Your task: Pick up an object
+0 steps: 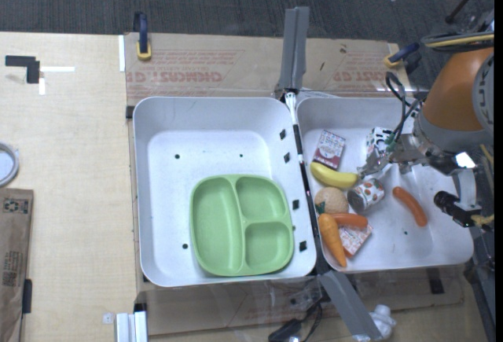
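Fingers: the fingers are pointing down over the right bin's clutter, just above the small can; whether they are released or clenched, I cannot tell, and nothing is visibly sitting between them.
Arm: the arm is leaning in from the right, its orange band hanging over that bin's far right corner.
Surface: the surface is carrying both bins side by side, with bare wood running off to the left.
Left bin: the left bin is holding a green divided plate near its front, leaving open floor behind it.
Right bin: the right bin is holding every pickable thing, crowded toward its left wall.
Candidates: a banana, a carrot, a sausage, a round bun, a red-and-white packet and the small can are lying here.
Step in hand: judging by position, the descent is aiming at the can; centring over it before closing would matter, since banana and bun are lying just beside it and could get nudged.
Easier pick: the sausage is lying apart from the rest, with clear floor round it.
Edges: the divider wall between the bins is standing close to the pile, so lifting straight up looks safer than sweeping left.
Open room: the right bin's near right floor is offering the most free space.
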You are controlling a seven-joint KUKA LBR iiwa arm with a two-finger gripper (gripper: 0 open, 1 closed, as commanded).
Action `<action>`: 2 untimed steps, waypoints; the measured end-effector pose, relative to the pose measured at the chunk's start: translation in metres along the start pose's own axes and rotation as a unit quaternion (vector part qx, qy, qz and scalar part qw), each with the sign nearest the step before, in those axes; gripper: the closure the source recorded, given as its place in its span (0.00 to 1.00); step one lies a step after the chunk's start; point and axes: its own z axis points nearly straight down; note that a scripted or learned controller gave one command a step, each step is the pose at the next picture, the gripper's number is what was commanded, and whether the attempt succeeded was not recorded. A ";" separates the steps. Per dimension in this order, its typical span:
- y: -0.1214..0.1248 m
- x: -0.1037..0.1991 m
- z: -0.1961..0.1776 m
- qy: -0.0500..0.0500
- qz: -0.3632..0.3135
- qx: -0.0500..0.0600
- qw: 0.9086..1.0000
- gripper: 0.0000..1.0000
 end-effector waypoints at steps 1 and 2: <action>0.033 -0.015 0.000 0.000 -0.093 -0.001 0.996 0.00; 0.033 -0.016 -0.010 -0.001 -0.092 -0.001 0.996 1.00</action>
